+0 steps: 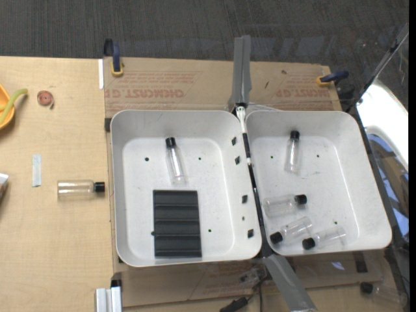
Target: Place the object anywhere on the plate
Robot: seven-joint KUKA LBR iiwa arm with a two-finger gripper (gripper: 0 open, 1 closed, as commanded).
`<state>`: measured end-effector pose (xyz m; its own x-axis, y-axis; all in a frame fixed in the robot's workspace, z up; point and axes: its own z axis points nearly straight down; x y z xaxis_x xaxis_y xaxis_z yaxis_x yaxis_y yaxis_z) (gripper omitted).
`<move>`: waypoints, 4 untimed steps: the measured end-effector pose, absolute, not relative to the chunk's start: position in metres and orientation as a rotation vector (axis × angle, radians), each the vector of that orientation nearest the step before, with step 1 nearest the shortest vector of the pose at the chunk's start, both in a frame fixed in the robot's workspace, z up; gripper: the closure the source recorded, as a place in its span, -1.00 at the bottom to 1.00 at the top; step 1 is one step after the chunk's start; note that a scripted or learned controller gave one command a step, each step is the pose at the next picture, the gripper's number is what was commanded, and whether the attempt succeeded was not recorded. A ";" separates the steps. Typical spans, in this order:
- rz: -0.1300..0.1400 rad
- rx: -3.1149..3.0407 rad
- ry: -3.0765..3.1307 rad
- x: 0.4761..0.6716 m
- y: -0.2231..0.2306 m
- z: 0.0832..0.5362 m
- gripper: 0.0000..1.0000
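Left bin: clear vial lies nearly vertical in frame, black cap at far end, just above the ribbed black plate, not touching; can't tell gripper state

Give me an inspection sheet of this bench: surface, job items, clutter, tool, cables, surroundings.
Surface: wooden bench with cardboard sheet under two white bins, the left bin and the right bin, side by side.
Job items: black ribbed plate lying flat in the left bin; one clear vial with a black cap above it, apart from it. Right bin holds four capped vials: one upper, three lower.
Clutter: a fifth vial on the bench left of the bins; yellow object at the left edge; small round disc.
Tool: nothing seen.
Cables: nothing seen.
Surroundings: dark carpet; clamps on the cardboard.
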<state>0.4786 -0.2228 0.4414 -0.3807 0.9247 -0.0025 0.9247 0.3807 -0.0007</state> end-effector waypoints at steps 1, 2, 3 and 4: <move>-0.003 1.791 2.580 0.540 -0.177 0.441 -1.00; -0.005 2.147 2.293 0.590 -0.058 0.440 -1.00; -0.005 2.223 2.219 0.582 -0.173 0.440 -1.00; -0.005 2.343 2.093 0.642 -0.121 0.428 -1.00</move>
